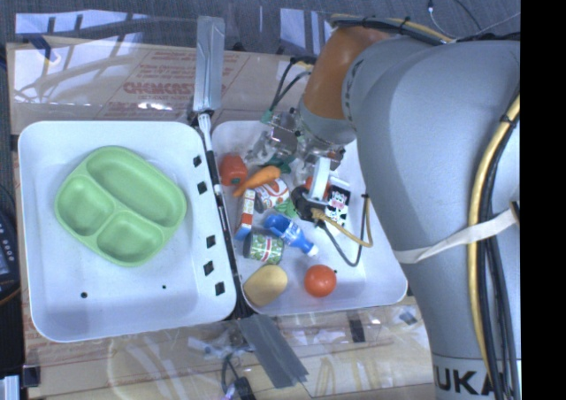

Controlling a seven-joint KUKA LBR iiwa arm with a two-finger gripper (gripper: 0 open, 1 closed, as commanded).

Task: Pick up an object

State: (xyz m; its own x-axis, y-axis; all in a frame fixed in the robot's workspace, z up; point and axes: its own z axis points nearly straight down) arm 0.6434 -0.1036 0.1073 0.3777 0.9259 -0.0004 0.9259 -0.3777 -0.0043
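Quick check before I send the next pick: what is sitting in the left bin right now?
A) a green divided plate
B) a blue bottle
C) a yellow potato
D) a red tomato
A: the green divided plate lies alone in the left bin, while the tomato, blue bottle and potato all lie in the right bin.

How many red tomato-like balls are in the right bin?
2: one tomato at the pile's upper left by the divider, another tomato near the front edge. More could hide under the arm.
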